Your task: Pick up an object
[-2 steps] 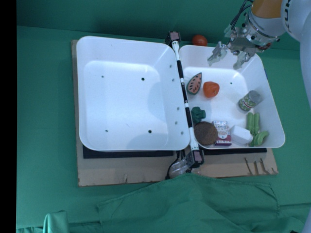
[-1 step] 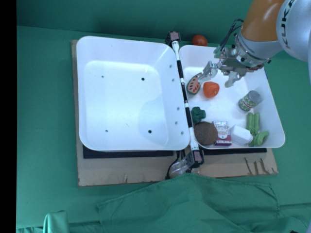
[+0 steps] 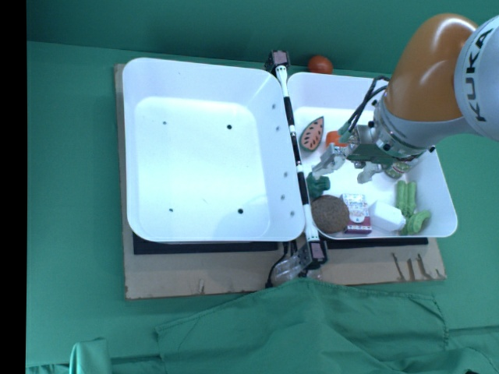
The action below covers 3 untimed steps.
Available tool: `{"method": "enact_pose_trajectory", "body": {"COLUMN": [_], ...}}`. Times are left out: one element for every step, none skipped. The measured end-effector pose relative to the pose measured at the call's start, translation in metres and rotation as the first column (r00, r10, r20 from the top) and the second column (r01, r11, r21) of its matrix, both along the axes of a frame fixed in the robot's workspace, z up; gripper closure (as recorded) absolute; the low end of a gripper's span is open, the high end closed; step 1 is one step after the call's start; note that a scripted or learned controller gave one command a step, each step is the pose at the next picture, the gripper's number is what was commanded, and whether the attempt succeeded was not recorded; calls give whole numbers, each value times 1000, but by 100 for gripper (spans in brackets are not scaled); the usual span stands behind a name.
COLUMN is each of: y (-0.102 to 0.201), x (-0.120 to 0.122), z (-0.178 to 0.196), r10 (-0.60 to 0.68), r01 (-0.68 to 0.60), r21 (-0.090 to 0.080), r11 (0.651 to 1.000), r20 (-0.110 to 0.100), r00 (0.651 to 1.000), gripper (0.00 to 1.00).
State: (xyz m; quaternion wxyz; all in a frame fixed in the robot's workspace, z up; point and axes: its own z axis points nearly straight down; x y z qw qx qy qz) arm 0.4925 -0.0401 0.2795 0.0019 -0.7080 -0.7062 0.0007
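My gripper (image 3: 348, 169) hangs over the middle of the right bin (image 3: 447, 206), open, with nothing between its fingers (image 3: 328, 162). Below it to the left lies a dark green object (image 3: 317, 184). A brown round object (image 3: 330, 213), a red and white carton (image 3: 356, 213) and a white block (image 3: 387, 216) line the bin's near edge. A watermelon slice (image 3: 312, 132) lies near the bin's left wall, with an orange-red piece (image 3: 335, 138) partly hidden by the wrist. Green vegetables (image 3: 405, 198) sit at the near right.
The left bin (image 3: 129, 131) stands beside the right one on a cardboard sheet (image 3: 195, 287). A red tomato-like ball (image 3: 320, 65) rests outside the right bin's far rim. Green cloth (image 3: 312, 333) bunches up along the front.
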Motion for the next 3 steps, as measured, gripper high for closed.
{"method": "enact_pose_trajectory", "body": {"y": [-48, -42, -37], "x": [54, 157, 163], "z": [1, 1, 51], "r10": [-3, 4, -8], "r01": [4, -4, 8], "r21": [-5, -5, -3], "r11": [1000, 1000, 1000], "r20": [13, 16, 15], "r00": [1000, 1000, 1000], "gripper": [0, 0, 0]}}
